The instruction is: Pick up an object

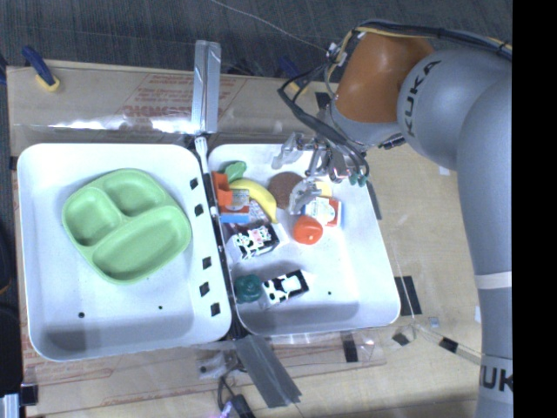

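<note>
KUKA lettering in dark capitals runs along the grey arm [452, 85] near the orange band, only partly legible; a second fragment, "KU", shows on the arm's lower link at the bottom right. Faint red print marks the cardboard sheet [165, 94] behind the bins, too washed out to read. The cow-patterned cartons [254, 242] carry small markings, too small to read.

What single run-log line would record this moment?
arm: over right bin | gripper: low among items, by banana and orange ball | grasp: unconfirmed | left bin: green divided plate
</note>
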`<move>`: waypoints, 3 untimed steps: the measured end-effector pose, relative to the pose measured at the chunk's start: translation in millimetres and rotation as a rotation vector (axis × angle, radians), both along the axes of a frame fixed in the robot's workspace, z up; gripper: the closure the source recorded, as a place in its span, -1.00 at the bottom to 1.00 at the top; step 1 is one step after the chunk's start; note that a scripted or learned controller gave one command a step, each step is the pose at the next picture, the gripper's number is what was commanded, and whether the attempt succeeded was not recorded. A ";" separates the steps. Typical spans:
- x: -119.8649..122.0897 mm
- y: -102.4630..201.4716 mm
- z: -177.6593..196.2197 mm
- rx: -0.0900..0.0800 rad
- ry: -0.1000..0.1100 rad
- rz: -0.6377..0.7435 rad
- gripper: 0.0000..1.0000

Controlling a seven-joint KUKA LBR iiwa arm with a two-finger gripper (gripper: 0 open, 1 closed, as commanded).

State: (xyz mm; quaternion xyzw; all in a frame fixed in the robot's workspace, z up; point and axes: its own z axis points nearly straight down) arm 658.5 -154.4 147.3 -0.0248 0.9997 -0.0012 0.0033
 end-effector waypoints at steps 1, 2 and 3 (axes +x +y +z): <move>-32.3 56.5 -33.3 -0.001 -0.011 -0.102 -1.00; -53.4 11.0 -11.7 0.000 0.001 -0.064 -1.00; -9.0 60.3 -47.2 0.000 -0.011 0.072 -1.00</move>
